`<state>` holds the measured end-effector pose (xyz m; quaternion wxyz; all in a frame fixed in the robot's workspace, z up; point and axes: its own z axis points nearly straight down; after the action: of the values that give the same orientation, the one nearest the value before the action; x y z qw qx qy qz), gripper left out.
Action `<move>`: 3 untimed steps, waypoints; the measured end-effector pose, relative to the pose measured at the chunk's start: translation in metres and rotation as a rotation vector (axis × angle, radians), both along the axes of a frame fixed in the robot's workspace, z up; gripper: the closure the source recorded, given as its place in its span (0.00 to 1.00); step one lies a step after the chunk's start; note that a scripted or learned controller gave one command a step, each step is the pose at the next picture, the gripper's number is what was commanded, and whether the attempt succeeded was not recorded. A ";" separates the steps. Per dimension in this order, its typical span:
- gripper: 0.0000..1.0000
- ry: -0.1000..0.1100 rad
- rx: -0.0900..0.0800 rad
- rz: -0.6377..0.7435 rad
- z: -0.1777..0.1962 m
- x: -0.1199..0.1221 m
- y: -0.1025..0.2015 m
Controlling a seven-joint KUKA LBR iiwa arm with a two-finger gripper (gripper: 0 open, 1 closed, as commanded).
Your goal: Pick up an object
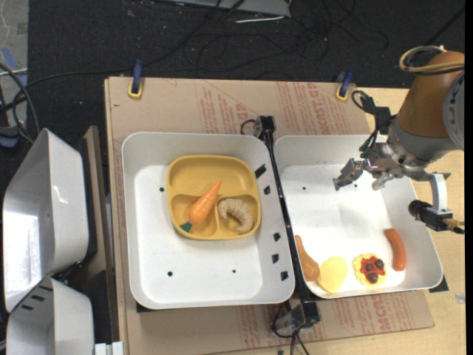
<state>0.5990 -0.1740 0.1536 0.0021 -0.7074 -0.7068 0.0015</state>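
Grey arm's open hand [363, 176] above right bin [332, 205], nothing gripped.

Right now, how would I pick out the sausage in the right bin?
Start at the right white bin and go to its front right corner. The sausage lies there lengthwise, beside the small pizza. It is the only slim, orange-red, straight piece.

Red printed lettering on the cardboard sheet [222, 106] under the bins, upside down, not legible.
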 end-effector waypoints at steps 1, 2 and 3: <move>0.00 -0.001 0.000 0.000 -0.043 0.000 0.002; 1.00 -0.007 -0.002 0.000 -0.030 0.001 0.002; 1.00 -0.012 -0.003 0.003 0.034 0.001 0.004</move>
<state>0.6000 -0.1700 0.1874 -0.0032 -0.7062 -0.7080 -0.0017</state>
